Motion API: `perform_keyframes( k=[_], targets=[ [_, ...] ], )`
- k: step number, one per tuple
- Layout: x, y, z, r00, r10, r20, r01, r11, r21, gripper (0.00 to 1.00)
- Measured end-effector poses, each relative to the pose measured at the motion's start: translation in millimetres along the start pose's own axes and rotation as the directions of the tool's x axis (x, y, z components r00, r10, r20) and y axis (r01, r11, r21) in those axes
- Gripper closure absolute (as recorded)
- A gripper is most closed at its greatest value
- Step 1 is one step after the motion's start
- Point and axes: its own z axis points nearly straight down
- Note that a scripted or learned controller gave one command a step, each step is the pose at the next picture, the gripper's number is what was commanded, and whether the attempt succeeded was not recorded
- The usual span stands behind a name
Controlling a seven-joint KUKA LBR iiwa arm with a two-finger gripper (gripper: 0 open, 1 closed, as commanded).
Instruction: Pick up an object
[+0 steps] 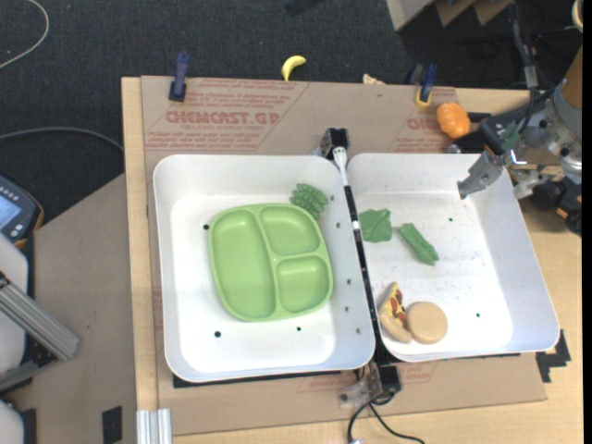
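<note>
The right bin [504, 276] holds a flat green leaf piece [375, 224], a long green piece [418, 243], a toy hot dog [393, 311] and a round tan bun [427, 323] touching it at the bin's front left. My gripper [483, 176] hangs over the far right corner of this bin, apart from all of these, with nothing seen in it. The left bin [180, 276] holds a green divided plate [270, 261] and a small leafy green piece [310, 197] just behind the plate.
An orange toy [452, 119] lies on the cardboard behind the right bin, close to my arm. A yellow banana [293, 65] sits at the board's far edge. Blue clamps [178, 76] [426, 82] grip that edge. A black clip [336, 141] sits where the bins meet.
</note>
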Motion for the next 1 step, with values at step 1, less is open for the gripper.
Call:
perform_keyframes(
  k=[1],
  targets=[
    [30.2,-30.9,153.9,1.000,-0.001,-0.006,0.001,1.000,0.016,0.00]
  ],
)
